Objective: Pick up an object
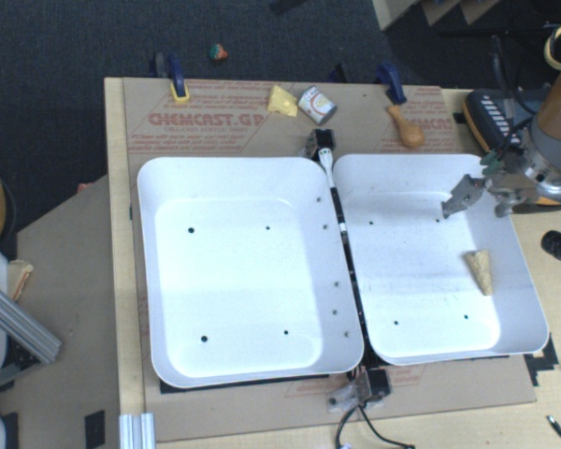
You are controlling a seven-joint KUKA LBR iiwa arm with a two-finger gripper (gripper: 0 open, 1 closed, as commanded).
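Observation:
A small tan wedge-shaped piece (481, 271) lies in the right bin (421, 335), near its right wall. My gripper (478, 201) hangs over the upper right part of that bin, up and slightly left of the wedge and apart from it. Its two fingers are spread, one grey fingertip (454, 201) pointing left, and nothing sits between them. The arm comes in from the right edge, past the bin's right rim.
The left bin (168, 279) lies beside the right one. Behind the bins, on the cardboard, sit a yellow wedge (282, 101), a small white box (317, 106) and a wooden pear-shaped piece (407, 127). Blue clamps (177, 78) hold the back edge.

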